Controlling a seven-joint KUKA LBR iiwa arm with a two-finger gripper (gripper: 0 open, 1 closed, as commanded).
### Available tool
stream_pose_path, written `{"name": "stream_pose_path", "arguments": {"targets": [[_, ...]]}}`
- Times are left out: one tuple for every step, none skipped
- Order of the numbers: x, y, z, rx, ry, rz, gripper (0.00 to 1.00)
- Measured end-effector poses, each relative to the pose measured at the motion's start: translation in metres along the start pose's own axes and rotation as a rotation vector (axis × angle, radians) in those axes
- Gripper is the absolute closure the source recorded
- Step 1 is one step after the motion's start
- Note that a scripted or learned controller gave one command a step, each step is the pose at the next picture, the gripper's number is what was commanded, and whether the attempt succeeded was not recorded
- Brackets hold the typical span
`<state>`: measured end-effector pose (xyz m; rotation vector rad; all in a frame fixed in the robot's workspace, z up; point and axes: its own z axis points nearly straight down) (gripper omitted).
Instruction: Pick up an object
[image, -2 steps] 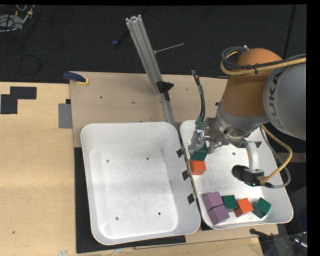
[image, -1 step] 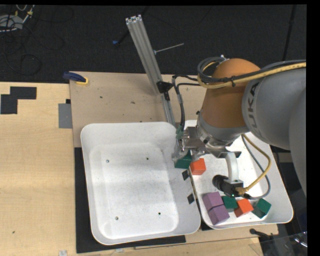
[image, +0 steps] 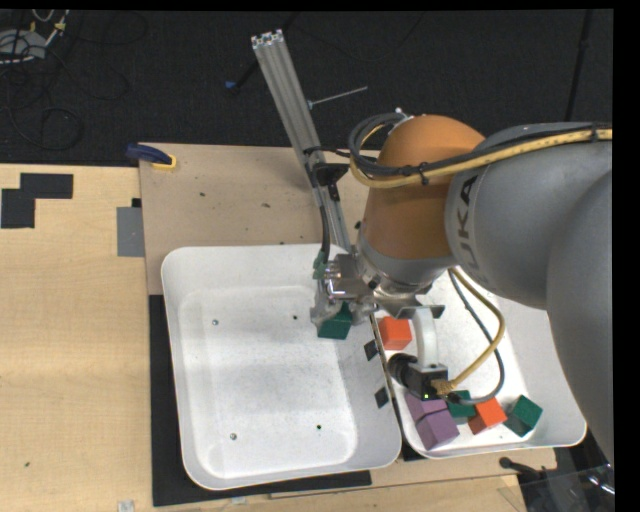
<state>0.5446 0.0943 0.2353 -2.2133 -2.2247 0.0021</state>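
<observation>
**While the arm is leaning in, a green block is sitting in the grip**

Camera view: while the grey arm (image: 520, 230) is reaching in from the right, its orange band (image: 420, 190) is looming over the divide between the two white bins. Down at the tip, the gripper (image: 333, 315) is hanging over the left bin (image: 200, 300), close to that bin's right wall, and it is clamping a dark green block (image: 335, 325) between its fingers; whether the block is touching the floor or riding just above it, I cannot tell.

Look at the room on offer: the left bin's floor is stretching wide and white to the left and toward the near rim.

Over in the right bin (image: 560, 435), things are crowding. An orange block (image: 397, 332) is lying just beside the wrist; a purple block (image: 435, 425), a second orange block (image: 488, 415) and a green block (image: 523, 415) are bunching near the front rim, with black cabling looping among them.
</observation>
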Motion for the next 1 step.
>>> {"name": "stream_pose_path", "arguments": {"targets": [[-0.0030,0.0004,0.0001,-0.001,-0.002,0.006,0.00]]}}
